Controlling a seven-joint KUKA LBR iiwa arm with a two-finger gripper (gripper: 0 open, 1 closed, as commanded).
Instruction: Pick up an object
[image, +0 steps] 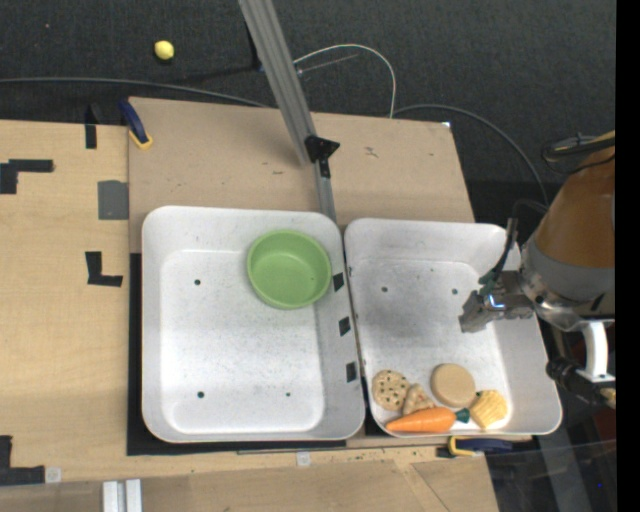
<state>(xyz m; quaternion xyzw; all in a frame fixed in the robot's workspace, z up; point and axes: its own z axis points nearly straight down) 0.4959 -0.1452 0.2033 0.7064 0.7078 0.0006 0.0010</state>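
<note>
The right bin (420, 245) holds several toy foods bunched at its front right corner: a speckled cookie (389, 387), a tan round disc (453, 383), an orange carrot (423, 421) and a yellow ridged piece (490, 408). My gripper (474, 317) hangs over the right side of that bin, behind the foods and apart from them. Nothing is visibly held in it. A green bowl (289, 268) sits at the back right of the left bin (170, 300).
The arm's grey body and orange band (580, 225) come in from the right edge. A grey metal pole (285, 85) slants down to the divider between the bins. Cables cross the dark floor behind, and a small yellow ball (164, 49) lies there.
</note>
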